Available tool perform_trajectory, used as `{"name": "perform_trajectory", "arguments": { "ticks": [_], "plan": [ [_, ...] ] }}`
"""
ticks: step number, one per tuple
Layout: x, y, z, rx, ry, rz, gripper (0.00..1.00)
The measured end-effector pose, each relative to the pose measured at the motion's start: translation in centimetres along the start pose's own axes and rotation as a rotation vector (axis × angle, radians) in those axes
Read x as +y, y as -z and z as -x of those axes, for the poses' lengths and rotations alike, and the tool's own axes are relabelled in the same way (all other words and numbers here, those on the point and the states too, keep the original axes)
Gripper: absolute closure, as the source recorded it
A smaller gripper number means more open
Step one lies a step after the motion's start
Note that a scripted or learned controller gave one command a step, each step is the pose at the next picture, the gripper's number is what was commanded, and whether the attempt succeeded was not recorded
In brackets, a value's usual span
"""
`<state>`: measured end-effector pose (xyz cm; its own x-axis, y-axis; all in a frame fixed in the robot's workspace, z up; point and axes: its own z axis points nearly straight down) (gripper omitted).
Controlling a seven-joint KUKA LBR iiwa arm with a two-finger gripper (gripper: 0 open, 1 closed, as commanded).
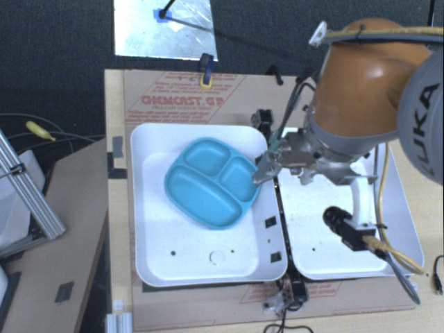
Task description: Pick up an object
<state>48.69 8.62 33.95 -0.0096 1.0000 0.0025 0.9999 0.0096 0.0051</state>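
In the left bin (149, 255) lies a blue, three-compartment plate (211, 182).

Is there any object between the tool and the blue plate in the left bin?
Nothing visible stands between them. The tool is already at the right rim of the blue plate, over the left bin.

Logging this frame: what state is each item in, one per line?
Blue divided plate: lying flat, right way up, in the left bin, nothing in its compartments.
Gripper: low at the plate's right rim, by the bins' divider.
Right bin: partly covered by the arm.
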Motion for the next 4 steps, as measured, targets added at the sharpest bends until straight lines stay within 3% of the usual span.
{"name": "perform_trajectory", "arguments": {
  "ticks": [1,2,3,4],
  "plan": [
    [0.0,-0.8,2.7,-0.002,-0.010,-0.003,0.00],
    [0.1,0.2,2.6,-0.001,-0.005,0.000,1.00],
    [0.0,2.4,2.9,-0.002,-0.005,-0.002,1.00],
    [0.0,5.2,1.2,-0.001,-0.004,-0.002,1.00]
  ]
}}
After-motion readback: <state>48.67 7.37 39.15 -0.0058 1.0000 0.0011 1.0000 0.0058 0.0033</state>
